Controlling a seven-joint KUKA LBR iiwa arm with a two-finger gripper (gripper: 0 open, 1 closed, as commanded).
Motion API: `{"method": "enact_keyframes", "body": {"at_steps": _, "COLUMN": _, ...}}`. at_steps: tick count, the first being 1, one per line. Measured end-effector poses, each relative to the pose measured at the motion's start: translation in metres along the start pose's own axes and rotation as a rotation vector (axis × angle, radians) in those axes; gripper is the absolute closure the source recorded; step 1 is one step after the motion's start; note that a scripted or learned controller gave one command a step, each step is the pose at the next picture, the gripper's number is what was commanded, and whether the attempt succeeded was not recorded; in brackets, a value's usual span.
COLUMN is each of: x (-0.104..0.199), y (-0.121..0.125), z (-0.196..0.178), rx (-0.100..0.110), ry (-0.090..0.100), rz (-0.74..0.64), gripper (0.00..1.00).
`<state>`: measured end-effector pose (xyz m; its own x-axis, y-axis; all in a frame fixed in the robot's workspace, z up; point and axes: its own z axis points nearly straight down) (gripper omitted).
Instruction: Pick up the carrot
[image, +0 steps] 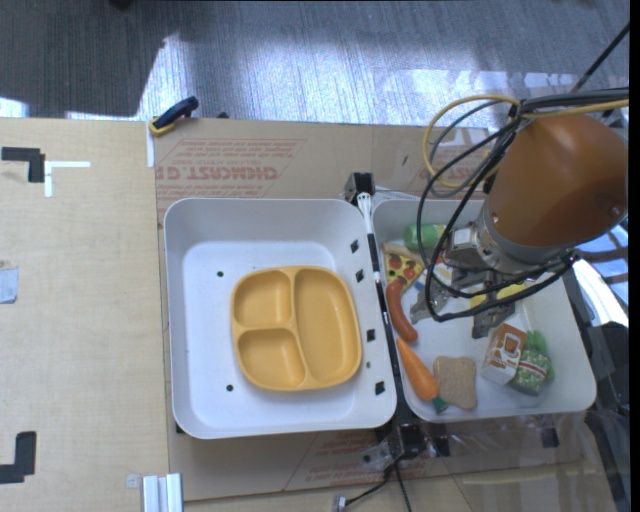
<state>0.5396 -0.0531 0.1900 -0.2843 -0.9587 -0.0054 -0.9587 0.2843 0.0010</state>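
The carrot (417, 371) is orange with a small green end. It lies at a slant along the left wall of the right bin (575, 398), near the bin's front. My gripper (486, 316) hangs over the middle of that bin, up and to the right of the carrot and apart from it. The grey wrist and orange band (560, 178) cover most of it from above. Nothing shows in its grip.
A red sausage (400, 309), a pizza slice (402, 267) and a green item (424, 237) lie behind the carrot. A bread slice (456, 382) touches its right side. A small carton (505, 355) and a leafy green (538, 366) sit further right. The left bin (190, 330) holds a yellow divided plate (296, 328).
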Motion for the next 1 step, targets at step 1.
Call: {"method": "enact_keyframes", "body": {"at_steps": 1, "x": 0.0244, "y": 0.0562, "z": -0.0003, "rx": -0.002, "ry": 0.002, "rz": -0.134, "gripper": 0.0}}
